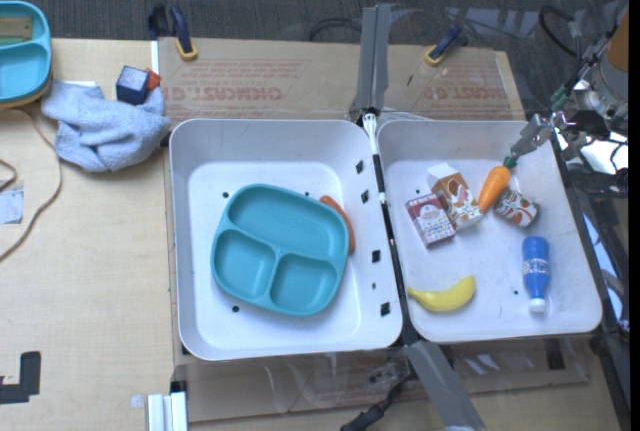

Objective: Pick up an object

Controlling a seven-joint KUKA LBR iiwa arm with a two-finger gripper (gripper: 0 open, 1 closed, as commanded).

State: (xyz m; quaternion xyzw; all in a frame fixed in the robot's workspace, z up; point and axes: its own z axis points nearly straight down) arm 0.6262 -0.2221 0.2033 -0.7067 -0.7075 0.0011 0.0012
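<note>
Two bins (185,219); one tray (280,249); one banana (443,296); one carrot (494,187); one bottle (536,271).

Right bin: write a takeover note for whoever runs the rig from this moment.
Gripper: at the right bin's far right corner, above the toy carrot's green top; finger state unreadable, nothing seen held.
In the right bin: orange toy carrot, two small printed cartons, a crumpled printed packet, blue bottle with white cap, yellow toy banana.
Left bin: teal divided plastic tray, an orange item partly under it.
Done: nothing lifted.
Left: grasp and raise one object.
</note>
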